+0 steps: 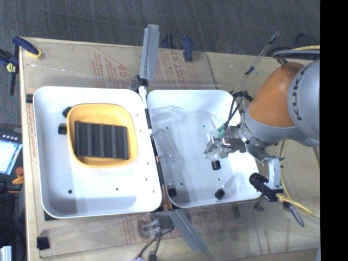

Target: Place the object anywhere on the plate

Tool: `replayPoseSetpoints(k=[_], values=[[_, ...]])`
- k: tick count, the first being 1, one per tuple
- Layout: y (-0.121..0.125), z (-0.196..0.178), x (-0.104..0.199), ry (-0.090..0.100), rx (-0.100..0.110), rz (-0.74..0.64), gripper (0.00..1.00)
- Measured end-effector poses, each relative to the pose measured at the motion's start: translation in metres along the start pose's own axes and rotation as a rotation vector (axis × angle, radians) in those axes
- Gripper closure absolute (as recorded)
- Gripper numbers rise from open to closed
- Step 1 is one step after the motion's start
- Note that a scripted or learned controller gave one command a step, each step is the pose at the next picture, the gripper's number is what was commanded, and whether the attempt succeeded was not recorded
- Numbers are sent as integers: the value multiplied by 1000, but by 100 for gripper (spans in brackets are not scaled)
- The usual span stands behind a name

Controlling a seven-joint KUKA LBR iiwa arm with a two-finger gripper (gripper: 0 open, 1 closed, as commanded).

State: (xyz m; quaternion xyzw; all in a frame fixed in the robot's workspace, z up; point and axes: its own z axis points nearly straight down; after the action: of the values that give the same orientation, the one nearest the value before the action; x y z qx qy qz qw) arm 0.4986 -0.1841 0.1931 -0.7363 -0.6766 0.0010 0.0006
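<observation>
The pincer hangs over the right bin; its state I cannot tell. The yellow plate sits in the left bin, well apart from it.

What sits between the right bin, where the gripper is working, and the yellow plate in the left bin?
The two bins' raised rims, meeting side by side, cross the path from the gripper to the yellow plate. The dark grooved block covers the plate's middle; its yellow border is bare.

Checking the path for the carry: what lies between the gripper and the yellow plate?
In the camera view, bare white floor of the right bin, then the bins' adjoining rims, separate the gripper from the plate.
</observation>
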Motion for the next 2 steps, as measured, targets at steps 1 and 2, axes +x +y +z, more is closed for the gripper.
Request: replayPoseSetpoints(k=[1, 2], values=[[42, -21, 89, 2, 3, -15, 100], [90, -14, 145, 1, 3, -2, 100]])
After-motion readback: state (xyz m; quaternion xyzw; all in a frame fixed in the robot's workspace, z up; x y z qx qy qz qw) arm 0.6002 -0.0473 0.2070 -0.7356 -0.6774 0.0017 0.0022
